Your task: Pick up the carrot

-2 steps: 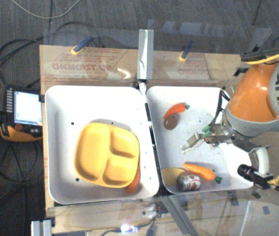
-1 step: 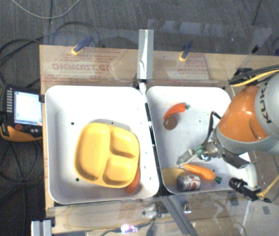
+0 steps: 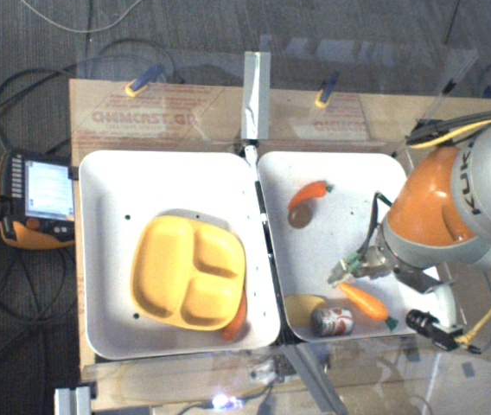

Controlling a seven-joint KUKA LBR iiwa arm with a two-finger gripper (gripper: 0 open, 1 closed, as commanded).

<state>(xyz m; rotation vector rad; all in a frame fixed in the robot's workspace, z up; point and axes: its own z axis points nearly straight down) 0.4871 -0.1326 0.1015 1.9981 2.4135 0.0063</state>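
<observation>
The carrot (image 3: 364,300), orange with a green end at its lower right, lies slantwise near the front edge of the right bin (image 3: 349,167). My gripper (image 3: 347,271) hangs low over this bin, just above and to the left of the carrot's thick end, close to it. The view does not show whether it touches the carrot. The grey arm with its orange band (image 3: 427,206) comes in from the right and hides the bin's right side.
A small can (image 3: 333,320) lies beside the carrot at the front, next to a yellowish item (image 3: 302,304). A red-orange pepper (image 3: 307,194) lies at the back of the right bin. The left bin (image 3: 107,188) holds a yellow divided plate (image 3: 190,271) with an orange item (image 3: 238,318) at its edge.
</observation>
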